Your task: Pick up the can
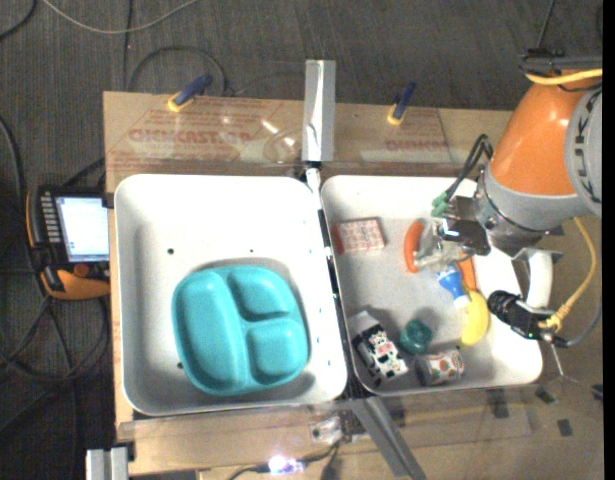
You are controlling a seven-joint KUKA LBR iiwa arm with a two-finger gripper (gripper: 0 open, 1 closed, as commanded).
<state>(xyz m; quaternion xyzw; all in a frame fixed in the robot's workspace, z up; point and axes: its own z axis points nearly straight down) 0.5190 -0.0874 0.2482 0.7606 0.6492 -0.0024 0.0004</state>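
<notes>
Metal and rigid, the can (440, 366) lay on its side at the right bin's (387, 203) front edge, probably light, best gripped across its smooth round body; gripper (439, 251) jaw state undeterminable.

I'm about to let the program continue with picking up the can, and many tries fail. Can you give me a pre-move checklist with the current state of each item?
1. Can in the right bin, near its front edge: ok.
2. Claw above the can: not ok, it is further back.
3. Can held: not ok.
4. Room around the can: not ok, teal object and carton crowd it.
5. Claw opening: cannot tell.
</notes>
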